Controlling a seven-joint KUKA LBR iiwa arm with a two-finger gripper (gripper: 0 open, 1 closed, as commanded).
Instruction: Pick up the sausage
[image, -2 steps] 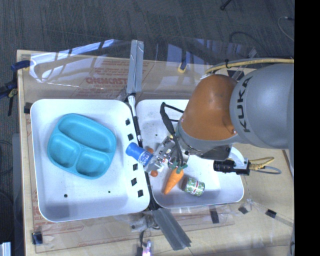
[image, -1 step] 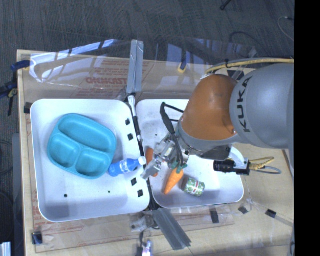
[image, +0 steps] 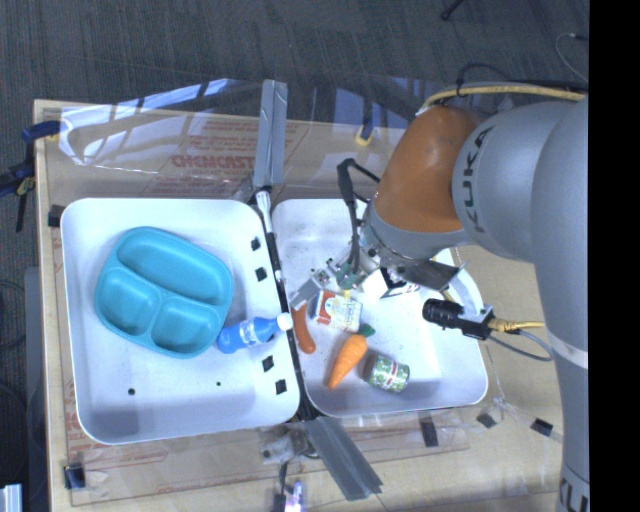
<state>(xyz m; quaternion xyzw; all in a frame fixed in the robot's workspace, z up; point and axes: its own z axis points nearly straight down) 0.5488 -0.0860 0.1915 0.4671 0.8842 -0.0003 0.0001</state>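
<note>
Below, two shallow white plastic bins side by side on the desk (image: 150, 130), left bin (image: 80, 400) and right bin (image: 455, 385), parted by a raised middle ridge.

In the left bin: a turquoise plastic divided plate (image: 165, 288) with three hollows, lying flat toward the far side; a small blue plastic bottle with a white cap (image: 250, 333) on its side, just beside the ridge, its cap pointing at the right bin.

In the right bin: the short reddish-brown sausage (image: 303, 331), lying lengthwise close against the ridge on the bin's left side, near the bottle's cap, apart from the claw. Just to its right, a small white printed carton (image: 339, 312) with red and green marks. Nearer the front, an orange toy carrot (image: 347, 360), tilted, its green top toward the carton. Beside the carrot, a small green-labelled tin can (image: 386, 374) on its side.

Over the right bin's middle, the grey arm with its orange band (image: 425, 170), reaching in from the right. The claw (image: 342, 274) low above the carton's far end, dark and small against the clutter; whether spread or pressed together, cannot tell. Nothing seen pinched in it. A black cylindrical fitting with a yellow cable (image: 448, 314) jutting out at the wrist.
</note>
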